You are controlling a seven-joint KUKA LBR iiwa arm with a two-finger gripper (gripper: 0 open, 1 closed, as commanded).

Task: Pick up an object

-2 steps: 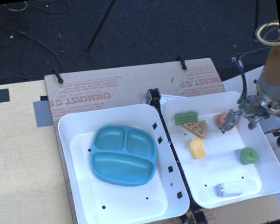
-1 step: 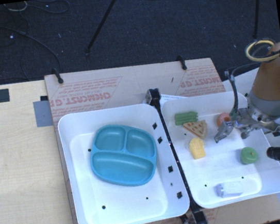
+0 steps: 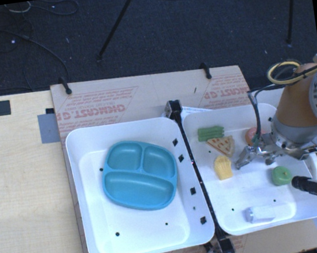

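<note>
Bins stand side by side on a cardboard-covered bench [image 3: 142, 96], seen from above at a slant. The arm [image 3: 300, 107], grey with an orange band, enters from the right and hangs over the right bin [image 3: 258, 199]. Its pincer [image 3: 251, 156] sits low in that bin, metal fingers [image 3: 243, 159] splayed toward the left. The fingers stand apart with nothing between them: the pincer is released and grasps no object.

Objects near the pincer, all in the right bin:
- Yellow block [image 3: 223, 167]: just to the left of the fingertips, close but apart from them.
- Pizza-slice toy [image 3: 221, 145]: up and to the left of the pincer, just above the yellow block.
- Green oblong piece [image 3: 210, 133]: further up and left, beside the pizza slice.
- Reddish round item [image 3: 251, 136]: directly above the pincer, partly hidden by the arm's cabling.
- Green round item [image 3: 281, 176]: down and to the right of the pincer, near the wrist.
- Pale cylindrical item [image 3: 260, 214]: well below the pincer, near the front wall of the bin.

The left bin [image 3: 97, 232], well to the left of the pincer beyond the central divider, holds a blue compartment plate [image 3: 139, 175] lying flat.
</note>
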